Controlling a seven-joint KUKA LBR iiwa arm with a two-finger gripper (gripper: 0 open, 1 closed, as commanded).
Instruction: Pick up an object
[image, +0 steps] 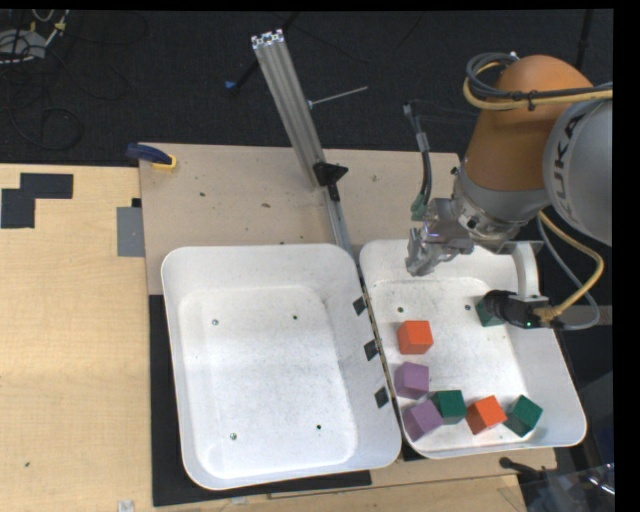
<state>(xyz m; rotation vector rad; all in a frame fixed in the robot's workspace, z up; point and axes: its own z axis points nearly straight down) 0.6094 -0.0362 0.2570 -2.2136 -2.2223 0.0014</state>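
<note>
End effector (428, 252) over the back of the right bin (560, 385), nothing visibly between its fingers.

Whether the fingers are spread or closed I cannot tell. The blocks lie apart from it toward the bin's front: an orange cube (415, 336), two purple cubes (411, 380) and (422, 417), a green cube (450, 404), a second orange cube (486, 413) and another green cube (523, 414). The left bin (190, 275) sits beside it on the tabletop (70, 330).

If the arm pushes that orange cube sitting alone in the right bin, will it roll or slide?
The orange cube rests on a flat face, so it would likely slide, not roll. It looks rigid and probably light. With open bin floor around it, nothing should block it.
</note>
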